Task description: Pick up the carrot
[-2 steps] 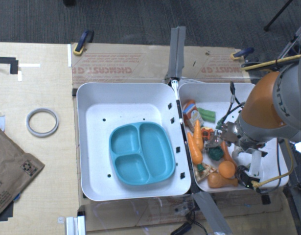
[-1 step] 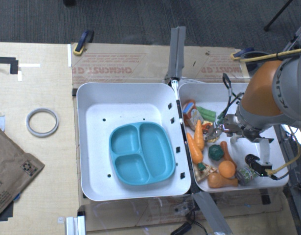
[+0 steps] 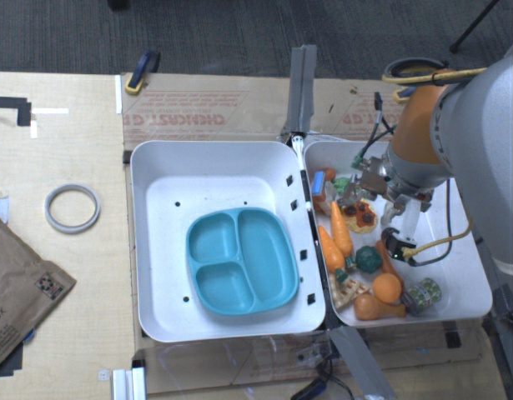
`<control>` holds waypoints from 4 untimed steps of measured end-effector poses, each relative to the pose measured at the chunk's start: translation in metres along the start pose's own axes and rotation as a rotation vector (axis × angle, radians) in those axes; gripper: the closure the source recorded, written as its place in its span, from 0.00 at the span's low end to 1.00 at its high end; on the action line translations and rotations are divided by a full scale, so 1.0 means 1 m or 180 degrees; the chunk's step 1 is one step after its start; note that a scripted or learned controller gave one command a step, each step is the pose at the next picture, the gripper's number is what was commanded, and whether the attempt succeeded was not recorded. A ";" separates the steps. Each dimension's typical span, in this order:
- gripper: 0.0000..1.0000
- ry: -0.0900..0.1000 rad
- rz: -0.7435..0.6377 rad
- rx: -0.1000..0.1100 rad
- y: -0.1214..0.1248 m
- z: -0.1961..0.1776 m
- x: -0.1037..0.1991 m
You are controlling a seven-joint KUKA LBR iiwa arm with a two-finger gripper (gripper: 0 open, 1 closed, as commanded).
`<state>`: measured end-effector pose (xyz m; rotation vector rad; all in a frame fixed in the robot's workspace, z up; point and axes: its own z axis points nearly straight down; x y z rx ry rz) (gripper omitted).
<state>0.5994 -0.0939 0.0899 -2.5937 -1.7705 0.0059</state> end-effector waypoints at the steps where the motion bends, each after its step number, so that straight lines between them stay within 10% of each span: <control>1: 0.00 0.0004 -0.1323 0.0001 -0.027 0.000 -0.022; 2: 0.00 0.0005 -0.1135 0.0002 -0.085 0.001 -0.040; 3: 0.00 0.0000 -0.0523 0.0000 -0.012 0.000 -0.007; 4: 0.00 0.0000 -0.0401 0.0000 -0.074 -0.100 -0.027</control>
